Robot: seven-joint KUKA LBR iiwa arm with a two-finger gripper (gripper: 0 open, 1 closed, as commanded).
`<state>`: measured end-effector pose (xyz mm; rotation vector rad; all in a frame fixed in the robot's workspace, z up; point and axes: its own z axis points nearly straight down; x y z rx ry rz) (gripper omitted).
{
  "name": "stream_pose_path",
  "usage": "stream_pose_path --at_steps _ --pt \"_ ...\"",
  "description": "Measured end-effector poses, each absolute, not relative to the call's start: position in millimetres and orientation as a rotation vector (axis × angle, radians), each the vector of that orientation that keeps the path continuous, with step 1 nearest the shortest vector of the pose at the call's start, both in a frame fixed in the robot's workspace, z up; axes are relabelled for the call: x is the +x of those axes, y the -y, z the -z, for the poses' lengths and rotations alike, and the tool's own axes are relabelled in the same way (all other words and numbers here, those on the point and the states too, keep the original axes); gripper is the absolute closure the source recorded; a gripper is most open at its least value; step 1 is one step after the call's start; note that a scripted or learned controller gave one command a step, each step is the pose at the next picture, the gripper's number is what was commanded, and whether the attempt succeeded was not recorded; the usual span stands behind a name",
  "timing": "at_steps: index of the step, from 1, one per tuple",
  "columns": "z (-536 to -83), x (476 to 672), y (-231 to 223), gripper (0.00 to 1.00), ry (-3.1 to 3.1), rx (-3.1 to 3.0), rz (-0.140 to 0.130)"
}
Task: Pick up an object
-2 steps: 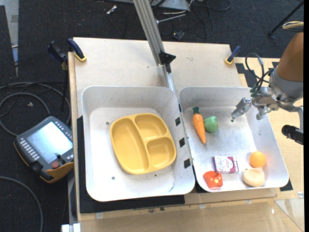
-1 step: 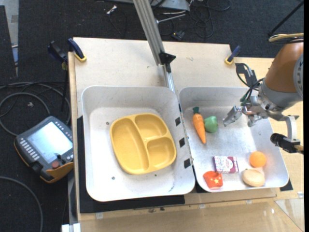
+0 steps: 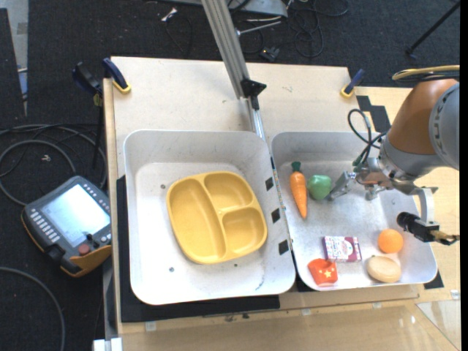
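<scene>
Gripper (image 3: 344, 187), finger state indeterminate, just right of green object (image 3: 319, 186): 1 risk, nudging it against carrot (image 3: 298, 191), no grasp.

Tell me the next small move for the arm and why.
Probably a short nudge left and down onto the green vegetable. The pincer sits in the right bin just beside it, nothing visible in its grip, and the carrot lies close on the far side, so a small, careful approach seems best.
</scene>
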<state>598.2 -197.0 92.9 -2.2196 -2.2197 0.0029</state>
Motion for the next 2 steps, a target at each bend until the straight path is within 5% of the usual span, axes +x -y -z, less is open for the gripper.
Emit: stream_pose_path --at_steps 1,2 --pt "-106 599.5 197 1.00 2.223 -2.224 0.002" --pt "-153 592.6 198 1.00 2.224 -2.227 0.004"
